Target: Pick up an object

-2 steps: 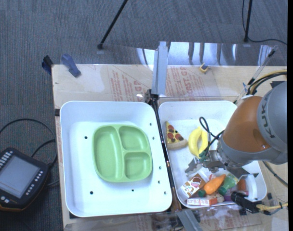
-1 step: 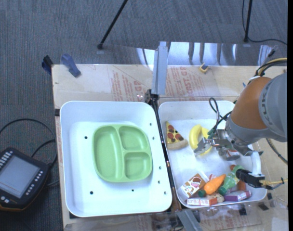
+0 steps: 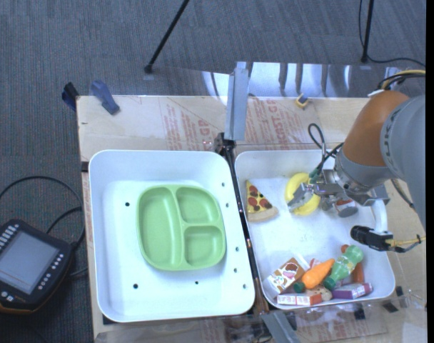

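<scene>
The gripper (image 3: pixel 303 198) is seen low in the right bin (image 3: pixel 274 245), against a yellow banana (image 3: pixel 300 188). A pizza slice (image 3: pixel 259 200) lies left of the banana; a carrot (image 3: pixel 318 273) is piled with other toys nearer the camera. A green divided plate (image 3: pixel 181 227) sits in the left bin (image 3: pixel 110 263).

This looks like a robot lab. A grey and orange arm (image 3: pixel 388 138) is fixed by a bench (image 3: pixel 153 120) made of plain board. Two white bins (image 3: pixel 110 191) are set on it, one filled with toy food (image 3: pixel 320 274). A control pad (image 3: pixel 21 263) with a screen is left on the grey carpet (image 3: pixel 60 34). Stand legs (image 3: pixel 170 27) and cables (image 3: pixel 21 191) are seen around.
</scene>
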`<state>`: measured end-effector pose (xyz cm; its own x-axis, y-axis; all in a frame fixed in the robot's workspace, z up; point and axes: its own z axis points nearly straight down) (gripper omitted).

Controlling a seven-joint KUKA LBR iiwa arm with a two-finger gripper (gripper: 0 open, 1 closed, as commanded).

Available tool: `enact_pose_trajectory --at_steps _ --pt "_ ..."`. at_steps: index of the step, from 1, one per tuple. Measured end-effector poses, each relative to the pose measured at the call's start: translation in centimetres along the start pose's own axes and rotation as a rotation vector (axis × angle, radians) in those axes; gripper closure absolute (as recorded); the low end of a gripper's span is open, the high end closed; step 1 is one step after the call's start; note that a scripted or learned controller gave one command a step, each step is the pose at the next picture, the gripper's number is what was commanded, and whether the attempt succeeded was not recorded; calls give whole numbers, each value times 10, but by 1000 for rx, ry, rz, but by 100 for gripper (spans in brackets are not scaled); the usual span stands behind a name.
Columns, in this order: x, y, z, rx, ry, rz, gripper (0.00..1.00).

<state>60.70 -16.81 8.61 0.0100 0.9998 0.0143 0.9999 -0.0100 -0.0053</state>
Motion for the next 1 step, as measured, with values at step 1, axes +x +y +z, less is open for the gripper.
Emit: enact_pose_trajectory --at_steps 1 --pt "-2 0 -10 1 -7 -4 100"
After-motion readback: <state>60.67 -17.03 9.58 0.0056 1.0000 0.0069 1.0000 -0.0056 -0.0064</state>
